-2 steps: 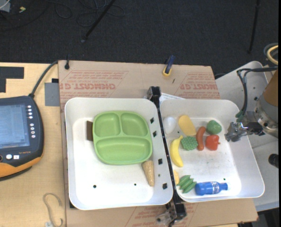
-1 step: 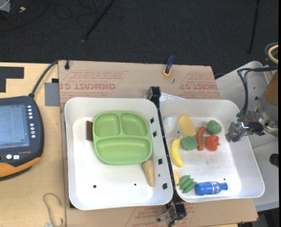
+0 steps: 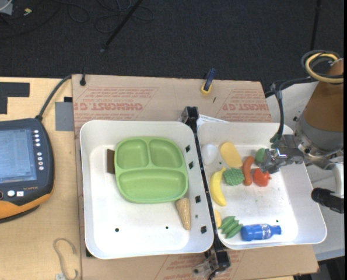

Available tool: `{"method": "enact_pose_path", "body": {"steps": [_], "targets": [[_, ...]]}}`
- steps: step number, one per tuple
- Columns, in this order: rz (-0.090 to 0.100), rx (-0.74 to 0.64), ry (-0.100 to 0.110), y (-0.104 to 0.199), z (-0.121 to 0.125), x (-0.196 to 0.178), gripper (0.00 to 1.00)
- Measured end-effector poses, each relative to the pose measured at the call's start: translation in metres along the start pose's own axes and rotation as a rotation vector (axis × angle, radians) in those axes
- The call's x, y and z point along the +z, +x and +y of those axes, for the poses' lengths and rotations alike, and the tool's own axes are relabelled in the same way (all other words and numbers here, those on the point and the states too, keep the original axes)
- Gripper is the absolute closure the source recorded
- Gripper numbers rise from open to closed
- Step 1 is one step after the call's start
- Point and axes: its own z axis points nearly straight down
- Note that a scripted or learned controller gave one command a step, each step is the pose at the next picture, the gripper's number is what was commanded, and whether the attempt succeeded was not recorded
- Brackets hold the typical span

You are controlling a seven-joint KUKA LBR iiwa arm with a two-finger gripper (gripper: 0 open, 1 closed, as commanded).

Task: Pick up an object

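The right bin (image 3: 313, 214) holds toy food. A yellow oval piece (image 3: 230, 154) lies near the back, with a banana (image 3: 217, 189) and a bumpy green piece (image 3: 233, 177) beside it. An orange carrot-like piece (image 3: 247, 171) and a red tomato-like piece (image 3: 262, 178) lie toward the right, with a small green piece (image 3: 260, 155) behind them. My gripper (image 3: 273, 158) is low over the right side of the bin, just above and right of the red piece and close to the small green one. Nothing visibly hangs from it.
A blue bottle (image 3: 259, 232) and a green leafy piece (image 3: 230, 226) lie at the right bin's front. The left bin (image 3: 97, 226) holds a green divided plate (image 3: 150, 169), a brown block (image 3: 110, 161) and a tan cone (image 3: 184, 212). A tablet (image 3: 13, 162) lies at the far left.
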Motion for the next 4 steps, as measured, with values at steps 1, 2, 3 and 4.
{"method": "enact_pose_path", "body": {"steps": [1, 2, 3, 4], "targets": [[0.0, -0.001, 0.001, 0.055, -0.015, -0.008, 1.0], [-0.001, 0.002, 0.002, 0.085, -0.019, -0.006, 1.0], [-0.003, 0.006, 0.004, 0.072, -0.02, 0.012, 1.0], [-0.003, 0.004, -0.001, 0.073, -0.016, -0.009, 1.0]]}}
